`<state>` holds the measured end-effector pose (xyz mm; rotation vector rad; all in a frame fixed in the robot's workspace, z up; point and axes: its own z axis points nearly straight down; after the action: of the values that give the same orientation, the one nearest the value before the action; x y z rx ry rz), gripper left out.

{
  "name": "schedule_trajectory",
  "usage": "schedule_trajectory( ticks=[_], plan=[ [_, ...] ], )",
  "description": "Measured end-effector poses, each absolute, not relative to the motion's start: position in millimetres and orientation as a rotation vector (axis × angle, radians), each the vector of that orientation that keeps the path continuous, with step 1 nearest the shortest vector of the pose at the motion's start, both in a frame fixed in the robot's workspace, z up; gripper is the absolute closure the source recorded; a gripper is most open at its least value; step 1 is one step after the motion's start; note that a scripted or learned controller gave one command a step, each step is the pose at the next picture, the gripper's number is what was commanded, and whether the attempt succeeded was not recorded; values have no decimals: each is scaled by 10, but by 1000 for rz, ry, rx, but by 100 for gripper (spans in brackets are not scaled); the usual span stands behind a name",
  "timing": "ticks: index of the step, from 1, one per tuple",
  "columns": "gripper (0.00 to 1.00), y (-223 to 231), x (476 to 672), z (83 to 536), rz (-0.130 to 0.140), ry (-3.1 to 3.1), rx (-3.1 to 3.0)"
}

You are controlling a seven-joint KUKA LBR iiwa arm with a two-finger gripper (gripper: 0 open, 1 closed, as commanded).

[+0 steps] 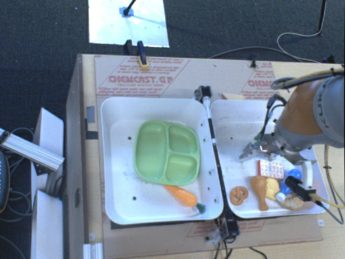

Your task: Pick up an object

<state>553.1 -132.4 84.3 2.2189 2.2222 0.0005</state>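
Observation:
My gripper [253,152] hangs low over the middle of the right bin [237,117], open, with nothing between its fingers. Just right of it lies a red-and-white box [270,169]. Along the bin's front edge sit a brown pretzel [239,194], a tan chicken drumstick [261,189], a small blue object [294,175] and a pale bread-like piece [294,202]. The gripper touches none of them.
The left bin [116,144] holds a green divided plate [166,151] and an orange carrot [182,196] near its front. A black-and-white bar [211,134] runs along the divide between the bins. The arm's orange and grey body [310,112] covers the right bin's far right side.

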Motion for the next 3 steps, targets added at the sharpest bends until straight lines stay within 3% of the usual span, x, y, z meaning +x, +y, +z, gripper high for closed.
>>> schedule_trajectory(
  ticks=[1, 2, 3],
  plan=[
    [0, -2019, 6137, 2160, 4, 2217, 2213],
    [0, -2065, 5460, 1159, -1, 2223, 2221],
    [0, -1257, 5359, 839, 1, 2226, 2217]
  ],
)
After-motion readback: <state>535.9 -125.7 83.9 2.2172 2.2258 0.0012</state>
